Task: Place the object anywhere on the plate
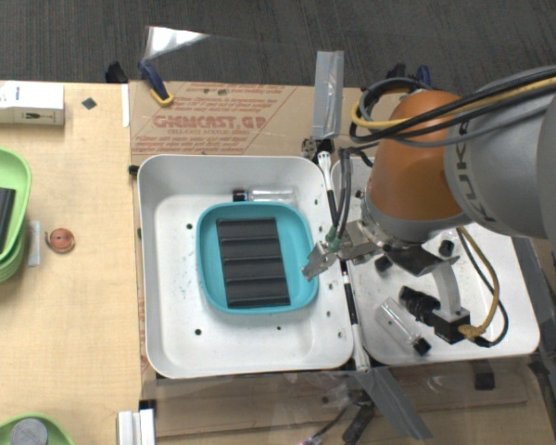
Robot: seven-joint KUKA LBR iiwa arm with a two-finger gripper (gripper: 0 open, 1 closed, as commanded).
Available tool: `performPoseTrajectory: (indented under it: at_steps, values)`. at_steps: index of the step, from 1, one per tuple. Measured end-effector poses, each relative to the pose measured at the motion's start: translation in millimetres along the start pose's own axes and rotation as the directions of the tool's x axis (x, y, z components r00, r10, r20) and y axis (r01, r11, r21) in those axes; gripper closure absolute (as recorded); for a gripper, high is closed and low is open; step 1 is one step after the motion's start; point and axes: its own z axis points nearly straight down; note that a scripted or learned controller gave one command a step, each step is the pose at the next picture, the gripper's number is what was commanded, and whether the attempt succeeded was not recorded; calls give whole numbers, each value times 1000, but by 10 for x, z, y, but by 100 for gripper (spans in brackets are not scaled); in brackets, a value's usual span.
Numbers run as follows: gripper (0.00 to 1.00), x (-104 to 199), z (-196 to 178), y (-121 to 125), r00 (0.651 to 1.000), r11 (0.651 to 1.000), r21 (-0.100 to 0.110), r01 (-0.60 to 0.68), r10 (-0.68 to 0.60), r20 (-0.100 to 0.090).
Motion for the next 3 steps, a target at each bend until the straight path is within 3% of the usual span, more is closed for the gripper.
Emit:
performPoseTrajectory:
  at_steps: [1, 2, 3]
  values:
    - [0, 0, 0, 0, 1000, 1000, 0, 0, 0, 0]
    - [0, -571, -1, 211, 999, 999, 0, -38, 38, 0]
    - [100, -589, -81, 207, 999, 999, 1, -40, 40, 1]
